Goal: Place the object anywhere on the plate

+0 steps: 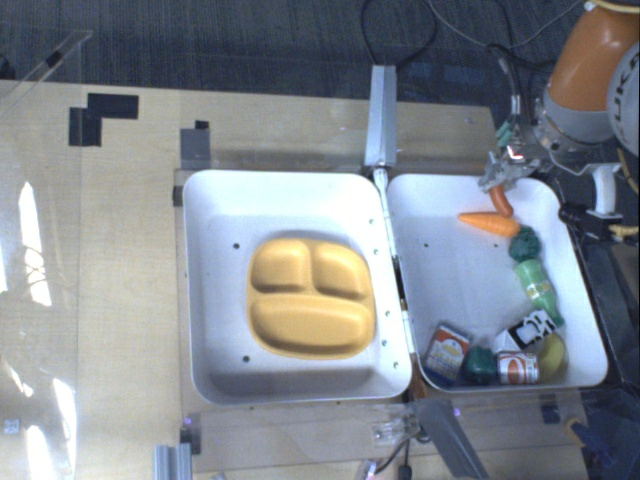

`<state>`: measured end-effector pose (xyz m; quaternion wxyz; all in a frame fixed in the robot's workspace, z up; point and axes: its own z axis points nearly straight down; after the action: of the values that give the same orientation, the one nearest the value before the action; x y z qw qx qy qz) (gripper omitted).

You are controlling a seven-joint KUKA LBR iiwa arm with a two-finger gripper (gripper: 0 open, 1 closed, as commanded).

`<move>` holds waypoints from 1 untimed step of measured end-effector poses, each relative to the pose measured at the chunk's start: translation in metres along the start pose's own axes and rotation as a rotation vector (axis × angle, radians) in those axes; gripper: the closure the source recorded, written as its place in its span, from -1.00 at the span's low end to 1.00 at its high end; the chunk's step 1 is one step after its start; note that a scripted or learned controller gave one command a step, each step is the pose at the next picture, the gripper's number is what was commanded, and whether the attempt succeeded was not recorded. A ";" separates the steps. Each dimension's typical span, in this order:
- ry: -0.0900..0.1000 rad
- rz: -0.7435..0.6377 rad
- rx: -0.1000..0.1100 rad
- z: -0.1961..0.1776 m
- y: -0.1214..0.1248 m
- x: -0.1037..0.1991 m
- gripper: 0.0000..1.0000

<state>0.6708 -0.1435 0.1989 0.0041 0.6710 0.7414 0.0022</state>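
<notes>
A yellow plate (305,298) with three compartments lies in the middle of the left bin (215,268). My gripper (503,171) hangs over the far edge of the right bin (440,268), near its back right corner. Directly below its tip is a small orange-red piece (501,202); whether it is gripped or just lying there is unclear. An orange carrot (486,223) lies on the bin floor just in front of that piece. Nothing rests on the plate.
Along the right bin's right wall lie a dark green lump (524,243) and a green bottle (537,288). Its near corner holds a small carton (447,350), a red-and-white can (517,368), a yellow fruit (551,354) and a black-and-white item (533,328). A metal divider (381,118) stands behind the bins.
</notes>
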 end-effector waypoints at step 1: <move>0.000 0.000 0.000 0.000 0.000 0.000 -1.00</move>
<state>0.6709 -0.1435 0.1989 0.0041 0.6710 0.7414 0.0022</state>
